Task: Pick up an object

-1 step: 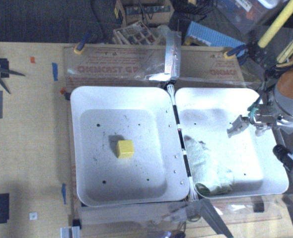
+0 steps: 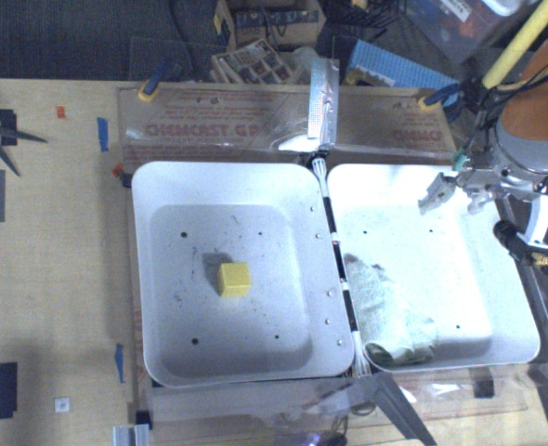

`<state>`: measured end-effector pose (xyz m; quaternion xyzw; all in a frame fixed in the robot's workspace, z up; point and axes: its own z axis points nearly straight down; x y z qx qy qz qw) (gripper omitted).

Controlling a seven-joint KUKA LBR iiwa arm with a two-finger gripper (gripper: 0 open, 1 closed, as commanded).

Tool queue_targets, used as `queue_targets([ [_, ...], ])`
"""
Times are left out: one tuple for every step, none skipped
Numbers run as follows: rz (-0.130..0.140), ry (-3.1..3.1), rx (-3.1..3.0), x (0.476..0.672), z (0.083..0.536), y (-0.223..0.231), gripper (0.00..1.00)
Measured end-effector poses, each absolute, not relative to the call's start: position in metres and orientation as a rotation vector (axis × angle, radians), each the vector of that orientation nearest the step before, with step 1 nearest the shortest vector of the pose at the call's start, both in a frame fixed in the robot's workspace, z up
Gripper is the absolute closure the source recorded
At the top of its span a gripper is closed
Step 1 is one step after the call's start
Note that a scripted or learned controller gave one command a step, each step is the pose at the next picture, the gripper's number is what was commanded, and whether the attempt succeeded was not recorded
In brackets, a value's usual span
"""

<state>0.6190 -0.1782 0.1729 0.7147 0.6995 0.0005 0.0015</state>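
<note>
While the arm's hand [image 2: 452, 193] hovers over the upper right of the right bin [image 2: 506, 342], its 2 fingers spread apart with nothing between them, a small yellow block [image 2: 234, 279] sits alone near the middle of the left bin [image 2: 163, 203], well apart from the hand. The block rests flat on the bin floor with open space on every side, clear of the walls. It looks like a rigid, light cube, probably foam or wood, with flat faces that should not be slippery or fragile; a straight descent with the fingers closing across 2 opposite side faces appears the soundest hold. In the right bin, a grey crumpled cloth [image 2: 385, 309] lies along the left wall, running down to the bottom corner. It seems soft and limp, likely to sag, and would best be pinched at a raised fold. The 2 bins stand side by side on the desk [image 2: 51, 277].
</note>
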Motion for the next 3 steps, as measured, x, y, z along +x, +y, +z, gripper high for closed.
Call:
queue_targets([
  [0.001, 1.602, 2.701, 0.596, 0.095, -0.192, 0.00],
  [0.001, 1.600, 2.700, 0.596, 0.106, -0.193, 1.00],
  [-0.001, 0.945, 2.996, 0.634, 0.186, -0.203, 1.00],
])
